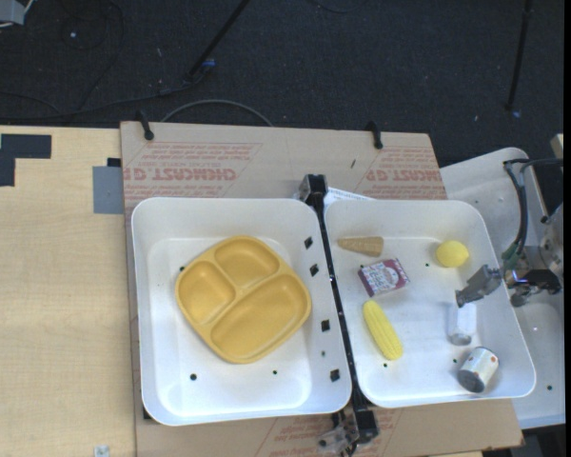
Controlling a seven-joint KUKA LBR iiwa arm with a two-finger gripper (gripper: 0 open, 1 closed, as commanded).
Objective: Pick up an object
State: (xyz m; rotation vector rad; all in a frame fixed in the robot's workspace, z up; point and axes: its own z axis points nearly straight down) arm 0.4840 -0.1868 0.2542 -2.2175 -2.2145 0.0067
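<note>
From my seat I can see the hand (480, 285) low at the right rim of the right bin (414, 393), a dark grey piece reaching in from the right with cables and metal parts behind it; whether it is released or clenched I cannot tell, and nothing shows between its tips. Just below it lies a small pale cylinder-like object (461, 324) on the bin floor, close enough that I cannot say if they touch. Further toward the near right corner sits a silver can (478, 368) on its side. Up from the hand, near the far right of the bin, is a yellow lemon (452, 253). Toward the middle of that bin lie a tan wedge (362, 246), likely a bread piece, a small red and white packet (383, 277) just below it, and a yellow corn cob (383, 329) lying at a slant below the packet. The left bin (162, 388) holds a yellow divided plate (244, 298) with three compartments, set at an angle. A black divider runs between the two bins. Both bins rest on a cardboard sheet (200, 165) with printed lettering, on a pale wooden desk (48, 303). Beyond the desk the floor (295, 46) is dark carpet with cables trailing over it.
</note>
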